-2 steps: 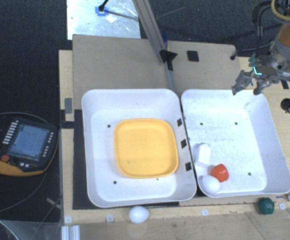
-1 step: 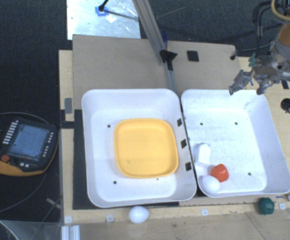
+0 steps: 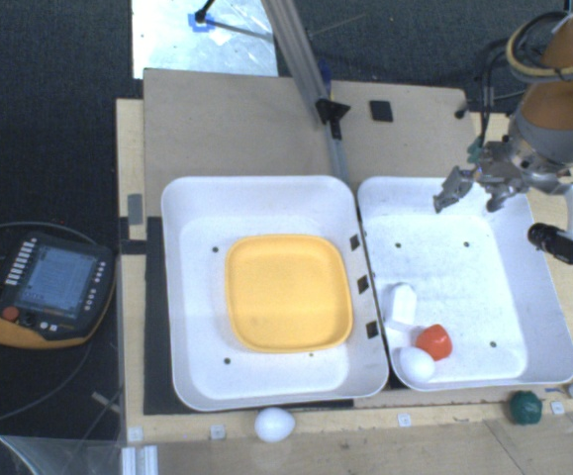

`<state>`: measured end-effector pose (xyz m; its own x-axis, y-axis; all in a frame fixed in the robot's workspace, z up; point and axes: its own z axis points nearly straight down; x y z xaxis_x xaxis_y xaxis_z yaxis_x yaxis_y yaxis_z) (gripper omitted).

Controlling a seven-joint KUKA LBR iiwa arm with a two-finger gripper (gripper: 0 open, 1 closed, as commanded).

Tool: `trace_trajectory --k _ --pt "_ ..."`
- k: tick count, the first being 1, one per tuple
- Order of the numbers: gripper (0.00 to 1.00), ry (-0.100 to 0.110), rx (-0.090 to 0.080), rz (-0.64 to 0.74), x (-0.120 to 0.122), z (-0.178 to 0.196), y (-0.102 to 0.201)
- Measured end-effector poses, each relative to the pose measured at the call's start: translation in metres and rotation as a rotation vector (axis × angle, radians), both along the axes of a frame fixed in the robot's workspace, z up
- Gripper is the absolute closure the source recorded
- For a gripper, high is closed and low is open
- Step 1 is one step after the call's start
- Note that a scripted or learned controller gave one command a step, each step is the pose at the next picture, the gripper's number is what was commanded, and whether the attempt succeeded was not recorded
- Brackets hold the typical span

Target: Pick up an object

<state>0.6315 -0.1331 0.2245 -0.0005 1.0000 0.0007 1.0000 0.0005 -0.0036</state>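
Observation:
My gripper [image 3: 475,195] hangs over the far edge of the right bin [image 3: 484,265], its two grey fingers spread open with nothing between them. A red rounded object [image 3: 433,341], a white ball [image 3: 417,365] and a white block [image 3: 402,304] lie together in the near left corner of that bin, well below the gripper. A yellow square plate [image 3: 289,292] lies in the middle of the left bin [image 3: 197,295].
A white egg-shaped object [image 3: 274,425] and a dark green ball [image 3: 525,407] rest on the bench in front of the bins. A teach pendant [image 3: 47,288] lies at the far left. A slanted metal pole [image 3: 301,43] stands behind the bins.

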Motion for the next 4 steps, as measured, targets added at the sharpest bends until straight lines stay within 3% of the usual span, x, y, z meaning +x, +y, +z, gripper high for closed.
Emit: trace_trajectory --k 2,3,4 --pt "0.0 -0.001 0.0 0.0 -0.011 -0.106 0.005" --pt "1.0 -0.006 -0.001 -0.001 -0.009 -0.093 0.005" --pt "1.0 -0.008 -0.001 -0.001 -0.01 -0.049 0.0"
